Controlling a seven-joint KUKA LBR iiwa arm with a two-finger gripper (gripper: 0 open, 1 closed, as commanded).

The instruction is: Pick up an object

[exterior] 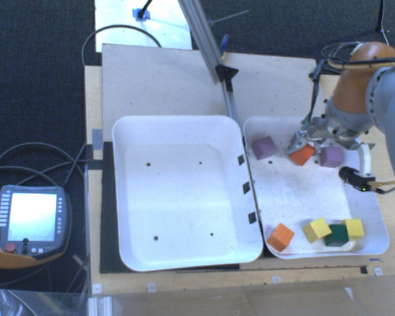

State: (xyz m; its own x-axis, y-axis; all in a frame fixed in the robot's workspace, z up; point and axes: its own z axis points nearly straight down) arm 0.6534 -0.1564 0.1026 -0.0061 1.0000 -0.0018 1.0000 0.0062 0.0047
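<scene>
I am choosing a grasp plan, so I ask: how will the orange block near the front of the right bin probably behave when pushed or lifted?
The orange block looks like a solid cube with flat faces, so it should slide, not roll. It probably stays stiff under a squeeze. It lies close to the right bin's front wall, so a push may jam it there.

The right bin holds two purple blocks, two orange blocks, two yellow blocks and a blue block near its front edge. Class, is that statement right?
One detail is wrong. In the camera view, the block between the two yellow blocks at the front of the right bin is dark green, not blue. The rest stands: two purple blocks and two orange blocks.
</scene>
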